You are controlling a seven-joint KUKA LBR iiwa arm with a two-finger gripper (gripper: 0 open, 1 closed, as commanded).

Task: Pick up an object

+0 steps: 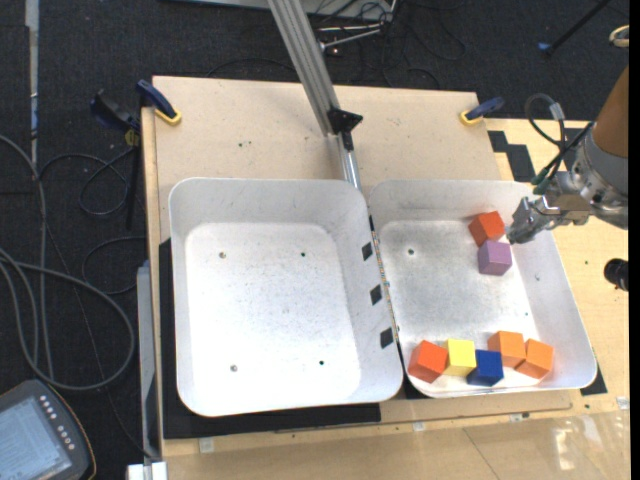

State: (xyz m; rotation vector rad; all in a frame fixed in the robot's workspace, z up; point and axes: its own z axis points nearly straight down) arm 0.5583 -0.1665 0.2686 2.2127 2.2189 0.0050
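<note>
A: What sits on the tabletop (300, 128)?

B: Two shallow white bins lie side by side on a pale wooden board. The left bin (190, 268) reaches toward the tabletop's left edge. The right bin (440, 268) reaches toward the right edge and holds all the blocks.

A: Where are the blocks?

B: Two lie in the right bin's far right part, toward the tabletop's back right corner: an orange block (487, 227) and, touching it or just beside it on the near side, a purple block (494, 257). Five more cluster along the bin's near wall, toward the tabletop's front right corner. From left to right: an orange-red block (429, 359), a yellow block (461, 354), a blue block (487, 367), then two orange blocks (523, 352) at the right end, close together.

A: And the arm?

B: The grey arm (612, 158) comes in over the tabletop's right edge. Its claw (524, 222) points left and down, with its tip just beside the orange block at the back and just above the purple one.

A: Is the claw gripping anything?

B: I cannot tell whether it is spread or closed; the tip is too small and dark. No block is seen between its parts.

A: Anything else?

B: Blue and yellow clamps (157, 101) grip the tabletop's back corners, and a metal pole (305, 53) slants up from the back edge.
</note>
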